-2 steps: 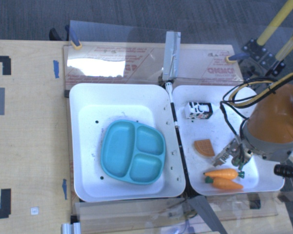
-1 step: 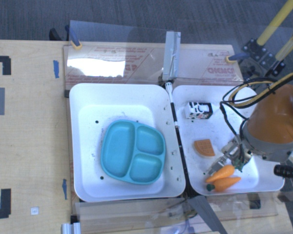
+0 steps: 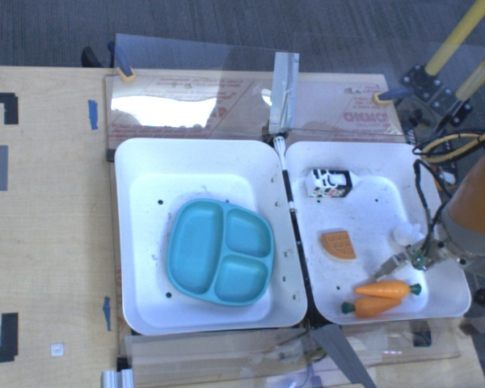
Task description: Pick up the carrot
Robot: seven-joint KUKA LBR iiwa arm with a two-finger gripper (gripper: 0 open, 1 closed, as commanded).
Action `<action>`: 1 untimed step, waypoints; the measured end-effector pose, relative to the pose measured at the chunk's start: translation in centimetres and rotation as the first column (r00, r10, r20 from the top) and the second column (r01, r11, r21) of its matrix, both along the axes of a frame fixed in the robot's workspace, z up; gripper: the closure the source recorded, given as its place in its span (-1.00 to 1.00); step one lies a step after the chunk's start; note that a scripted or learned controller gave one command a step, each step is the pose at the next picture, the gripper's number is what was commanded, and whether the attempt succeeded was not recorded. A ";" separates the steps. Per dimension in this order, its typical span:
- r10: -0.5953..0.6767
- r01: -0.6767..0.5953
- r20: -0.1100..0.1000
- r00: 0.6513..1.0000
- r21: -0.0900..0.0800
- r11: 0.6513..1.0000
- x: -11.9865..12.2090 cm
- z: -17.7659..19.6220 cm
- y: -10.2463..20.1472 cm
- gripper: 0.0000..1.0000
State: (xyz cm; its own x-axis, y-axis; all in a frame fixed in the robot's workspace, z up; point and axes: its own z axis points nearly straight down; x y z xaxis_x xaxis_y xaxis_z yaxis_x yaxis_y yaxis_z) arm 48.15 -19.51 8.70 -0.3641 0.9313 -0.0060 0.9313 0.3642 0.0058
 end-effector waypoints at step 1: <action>0.086 -0.086 0.000 0.996 0.002 0.996 0.1 0.1 6.6 -1.00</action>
